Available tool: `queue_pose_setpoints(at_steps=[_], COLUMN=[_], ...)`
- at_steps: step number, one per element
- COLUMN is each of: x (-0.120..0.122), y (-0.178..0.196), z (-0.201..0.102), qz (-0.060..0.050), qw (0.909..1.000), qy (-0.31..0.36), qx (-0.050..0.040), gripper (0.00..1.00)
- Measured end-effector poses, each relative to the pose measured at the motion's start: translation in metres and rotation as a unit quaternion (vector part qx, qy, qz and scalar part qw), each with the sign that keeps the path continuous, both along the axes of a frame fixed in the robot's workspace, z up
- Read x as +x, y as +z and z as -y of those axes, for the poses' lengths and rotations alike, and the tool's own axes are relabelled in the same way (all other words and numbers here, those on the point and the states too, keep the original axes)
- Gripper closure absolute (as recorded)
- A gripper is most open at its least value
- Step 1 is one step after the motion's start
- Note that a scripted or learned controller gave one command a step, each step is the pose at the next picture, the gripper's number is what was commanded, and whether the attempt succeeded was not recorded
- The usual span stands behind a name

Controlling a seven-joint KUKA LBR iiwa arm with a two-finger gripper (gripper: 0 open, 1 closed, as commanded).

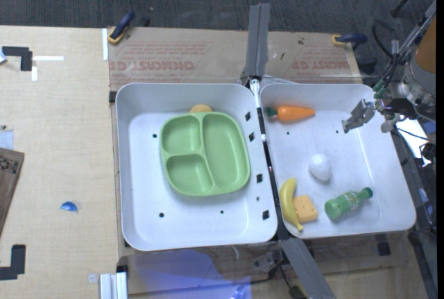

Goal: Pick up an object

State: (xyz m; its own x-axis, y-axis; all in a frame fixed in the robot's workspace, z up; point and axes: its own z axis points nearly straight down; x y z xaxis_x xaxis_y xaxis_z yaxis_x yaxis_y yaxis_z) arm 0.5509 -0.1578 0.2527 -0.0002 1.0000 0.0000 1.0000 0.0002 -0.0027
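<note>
Right bin (388, 173) — smooth white egg (320, 167), tapered carrot (294, 112), curved banana (288, 203); gripper (370, 117) hovers, fingers spread, holding nothing.

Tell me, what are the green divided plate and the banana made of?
The green divided plate looks like moulded plastic: one even pale green, smooth and matte, with rounded compartment walls. The banana is probably a plastic toy, given its uniform yellow and slight sheen, though a real one can't be ruled out from this view.
</note>
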Motion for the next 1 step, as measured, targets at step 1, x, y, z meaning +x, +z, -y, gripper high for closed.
queue_pose_setpoints(at_steps=[1], x=[0.068], y=[-0.0819], z=[-0.0642], qz=[0.0], qw=[0.9999], qy=[0.011], qx=[-0.0005], gripper=[0.0])
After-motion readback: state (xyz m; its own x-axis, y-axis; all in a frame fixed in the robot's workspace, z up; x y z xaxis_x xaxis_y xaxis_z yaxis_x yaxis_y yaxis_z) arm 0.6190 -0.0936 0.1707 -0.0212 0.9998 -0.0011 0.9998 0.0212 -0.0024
